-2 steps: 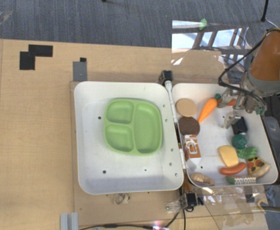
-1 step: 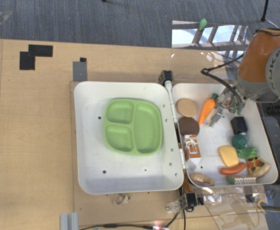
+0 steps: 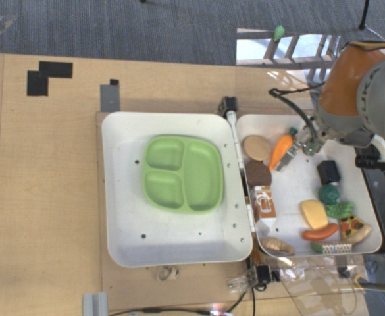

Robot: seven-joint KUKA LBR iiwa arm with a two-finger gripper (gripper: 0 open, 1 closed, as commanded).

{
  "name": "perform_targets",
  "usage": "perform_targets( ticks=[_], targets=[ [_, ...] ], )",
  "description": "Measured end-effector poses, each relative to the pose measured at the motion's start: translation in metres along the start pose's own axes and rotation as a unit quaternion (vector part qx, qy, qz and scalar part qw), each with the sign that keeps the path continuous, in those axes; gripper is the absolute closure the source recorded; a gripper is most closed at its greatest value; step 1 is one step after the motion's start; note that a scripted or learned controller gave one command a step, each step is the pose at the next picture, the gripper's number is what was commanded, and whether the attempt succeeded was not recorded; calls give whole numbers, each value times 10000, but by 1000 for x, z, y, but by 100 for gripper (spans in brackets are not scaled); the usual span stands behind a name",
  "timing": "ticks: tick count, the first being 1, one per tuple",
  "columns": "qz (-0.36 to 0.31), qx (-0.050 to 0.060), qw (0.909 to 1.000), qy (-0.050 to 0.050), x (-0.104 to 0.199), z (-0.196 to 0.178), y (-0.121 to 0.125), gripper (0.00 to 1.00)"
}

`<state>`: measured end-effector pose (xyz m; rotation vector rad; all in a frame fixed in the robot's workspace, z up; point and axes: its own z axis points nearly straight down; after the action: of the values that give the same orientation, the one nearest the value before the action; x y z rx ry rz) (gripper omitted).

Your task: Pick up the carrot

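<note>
The carrot (image 3: 282, 147) lies tilted in the right bin (image 3: 375, 242), near its far-left corner, just beside a round tan bun (image 3: 257, 147). The gripper (image 3: 296, 151) is right there at the carrot's leafy end, silver fingers touching or nearly touching it; whether it is gripping I can't tell. A green divided plate (image 3: 182, 174) sits in the left bin (image 3: 123, 229).

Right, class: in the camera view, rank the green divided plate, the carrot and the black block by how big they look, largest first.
1. green divided plate, by far the largest.
2. carrot, long and thin.
3. black block, a little smaller than the carrot, though the two are close.
</note>
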<state>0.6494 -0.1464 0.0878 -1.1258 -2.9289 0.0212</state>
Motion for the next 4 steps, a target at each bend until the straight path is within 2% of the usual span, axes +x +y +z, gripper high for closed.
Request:
perform_targets(
  ticks=[1,2,3,4],
  targets=[
    [1739,4,9847,113,-2,0,13,0],
    [3909,-8,9204,35,19,1,47,0],
    [5273,14,8497,72,-24,3,-2,0],
    [5213,4,8530,238,-37,1,-11,0]
  ],
)
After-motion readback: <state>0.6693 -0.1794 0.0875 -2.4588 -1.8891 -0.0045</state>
